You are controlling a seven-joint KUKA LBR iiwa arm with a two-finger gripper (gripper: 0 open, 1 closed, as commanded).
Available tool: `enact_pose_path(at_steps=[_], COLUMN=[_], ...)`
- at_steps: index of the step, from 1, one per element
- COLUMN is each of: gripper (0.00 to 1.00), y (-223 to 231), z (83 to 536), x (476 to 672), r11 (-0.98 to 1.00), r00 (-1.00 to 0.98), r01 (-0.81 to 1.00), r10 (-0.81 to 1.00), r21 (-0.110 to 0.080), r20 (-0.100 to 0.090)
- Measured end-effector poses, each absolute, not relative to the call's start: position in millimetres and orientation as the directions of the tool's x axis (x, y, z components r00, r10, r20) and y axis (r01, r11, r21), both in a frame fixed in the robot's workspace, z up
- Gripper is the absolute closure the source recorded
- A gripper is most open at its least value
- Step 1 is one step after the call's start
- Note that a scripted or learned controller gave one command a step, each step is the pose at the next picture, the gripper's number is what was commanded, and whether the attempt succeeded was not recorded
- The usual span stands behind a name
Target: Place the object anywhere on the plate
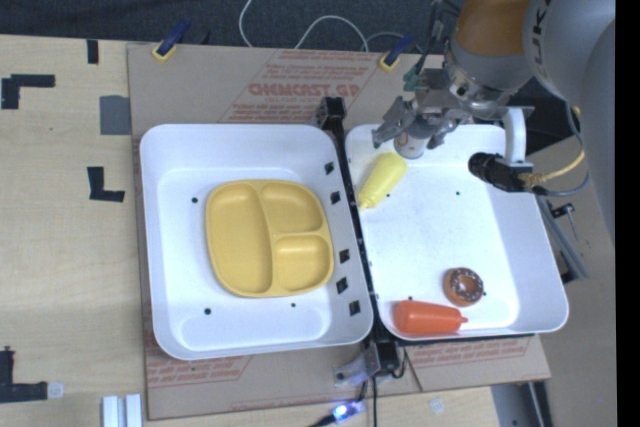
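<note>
Claw (412, 147) sits over the far-left corner of the right bin (520, 245), clamped on the top end of the yellow squeeze bottle (380, 180). The bottle hangs tilted, its lower end pointing toward the divider between the bins; can't tell if that end touches the bin floor.

Yellow sectioned plate (268, 237) lies flat in the middle of the left bin (170, 215), three compartments, nothing on it. The bottle is well apart from the plate, on the other side of the divider.

Also in the right bin, near its front edge: a brown donut (463, 286), and an orange carrot-shaped piece (428, 317) lying just beside it toward the front-left corner. Both well apart from the claw.

Both bins rest on a cardboard sheet (300, 85) on the desk (60, 215). A white cable (300, 25) loops past the far edge of the cardboard.
</note>
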State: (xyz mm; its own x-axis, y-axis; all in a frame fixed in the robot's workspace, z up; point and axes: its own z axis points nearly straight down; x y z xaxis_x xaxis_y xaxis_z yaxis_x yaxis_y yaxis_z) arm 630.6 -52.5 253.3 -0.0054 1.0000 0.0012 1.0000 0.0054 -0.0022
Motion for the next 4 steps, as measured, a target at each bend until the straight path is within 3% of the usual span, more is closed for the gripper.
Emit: enact_pose_path(at_steps=[2,4], gripper=[1.00,1.00], y=[57.3,145.9], z=[227.5,216.3], x=[588.8,562.4], r11=[0.006,0.006], r00=[-0.006,-0.006], r01=[1.000,1.000], r10=[1.000,1.000], r21=[-0.004,-0.004], r20=[0.001,0.000])
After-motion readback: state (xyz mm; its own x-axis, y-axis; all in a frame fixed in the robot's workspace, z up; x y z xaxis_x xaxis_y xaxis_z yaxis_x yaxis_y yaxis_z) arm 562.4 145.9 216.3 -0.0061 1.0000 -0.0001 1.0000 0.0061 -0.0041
